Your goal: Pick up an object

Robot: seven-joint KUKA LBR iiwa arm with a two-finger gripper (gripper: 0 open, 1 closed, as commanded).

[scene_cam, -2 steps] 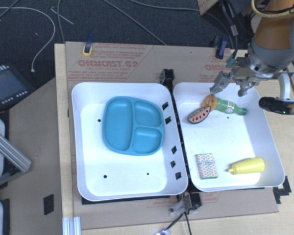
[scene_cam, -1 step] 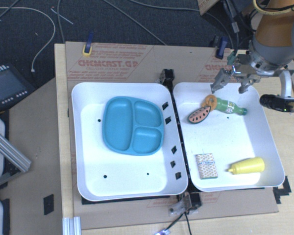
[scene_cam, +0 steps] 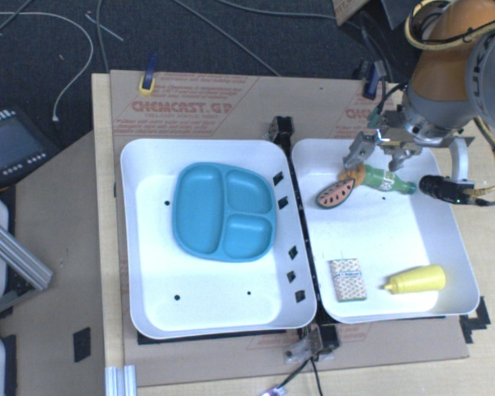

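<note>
Right shallow white plastic bin (scene_cam: pixel 445 246): gripper (scene_cam: pixel 378 157) hovered at its far edge, jaws spread, over green-orange toy carrot (scene_cam: pixel 379 179); fingertips partly blurred.

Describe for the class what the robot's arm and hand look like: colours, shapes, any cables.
The arm is bulky and rounded, grey with a broad orange band above the wrist. A yellow-and-black cable loops at its top. The hand is small, grey metal, with thin prongs and fine wires around its base.
</note>
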